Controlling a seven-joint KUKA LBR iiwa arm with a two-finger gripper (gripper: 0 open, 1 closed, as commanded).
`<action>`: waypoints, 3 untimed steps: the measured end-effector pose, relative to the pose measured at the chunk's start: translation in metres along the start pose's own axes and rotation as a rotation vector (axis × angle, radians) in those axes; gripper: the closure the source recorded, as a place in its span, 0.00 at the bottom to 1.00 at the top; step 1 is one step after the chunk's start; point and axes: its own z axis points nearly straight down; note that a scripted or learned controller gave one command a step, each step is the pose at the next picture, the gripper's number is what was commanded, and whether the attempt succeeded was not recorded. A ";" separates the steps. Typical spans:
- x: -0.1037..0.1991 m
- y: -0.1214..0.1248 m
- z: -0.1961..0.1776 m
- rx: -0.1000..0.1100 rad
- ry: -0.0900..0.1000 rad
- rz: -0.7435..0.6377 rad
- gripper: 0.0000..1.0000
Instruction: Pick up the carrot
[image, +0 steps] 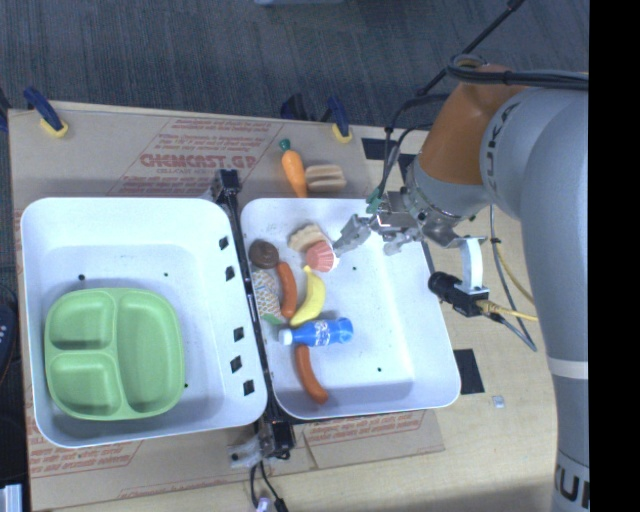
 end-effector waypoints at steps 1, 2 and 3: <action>0.053 0.025 0.109 0.003 0.000 -0.020 0.00; 0.061 -0.022 0.108 0.001 -0.001 -0.023 0.00; 0.082 0.039 0.007 -0.002 -0.001 0.174 0.00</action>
